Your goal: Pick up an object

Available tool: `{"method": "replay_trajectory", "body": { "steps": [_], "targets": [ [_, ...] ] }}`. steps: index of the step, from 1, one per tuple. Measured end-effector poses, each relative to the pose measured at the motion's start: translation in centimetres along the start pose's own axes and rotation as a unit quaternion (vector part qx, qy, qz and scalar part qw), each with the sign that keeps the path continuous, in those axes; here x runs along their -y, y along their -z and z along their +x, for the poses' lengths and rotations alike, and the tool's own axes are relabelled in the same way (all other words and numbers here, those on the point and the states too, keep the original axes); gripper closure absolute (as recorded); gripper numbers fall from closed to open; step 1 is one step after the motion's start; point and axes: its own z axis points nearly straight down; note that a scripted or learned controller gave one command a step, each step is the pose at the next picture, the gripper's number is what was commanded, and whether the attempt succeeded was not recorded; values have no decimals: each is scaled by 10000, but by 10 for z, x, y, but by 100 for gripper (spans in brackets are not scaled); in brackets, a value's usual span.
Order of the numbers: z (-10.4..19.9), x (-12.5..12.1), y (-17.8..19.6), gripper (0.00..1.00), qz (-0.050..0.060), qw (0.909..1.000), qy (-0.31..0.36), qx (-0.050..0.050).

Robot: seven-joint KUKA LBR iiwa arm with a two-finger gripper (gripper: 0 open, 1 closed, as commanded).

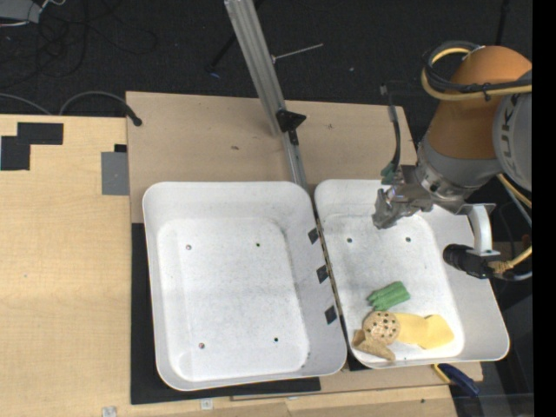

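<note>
While the small green oblong object [387, 296] lies in the right white shallow bin [486, 320], just above a tan perforated ball [380, 325] and a yellow soft piece [429, 330] (both touching), the jaws' state cannot be told on the grey gripper [388, 213] well apart.

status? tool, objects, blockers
Tool above right bin's far end, grip unreadable. Green piece, yellow piece, tan ball at near end, untouched. Nothing between.
</note>
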Motion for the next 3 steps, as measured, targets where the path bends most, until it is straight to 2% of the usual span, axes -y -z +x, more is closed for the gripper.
{"method": "replay_trajectory", "body": {
  "steps": [1,2,3],
  "targets": [
    [45,-4,3,100,-6,10000,1,5],
    [93,5,-6,100,6,10000,-2,4],
    [152,-2,-1,100,-7,10000,9,3]
  ]
}}
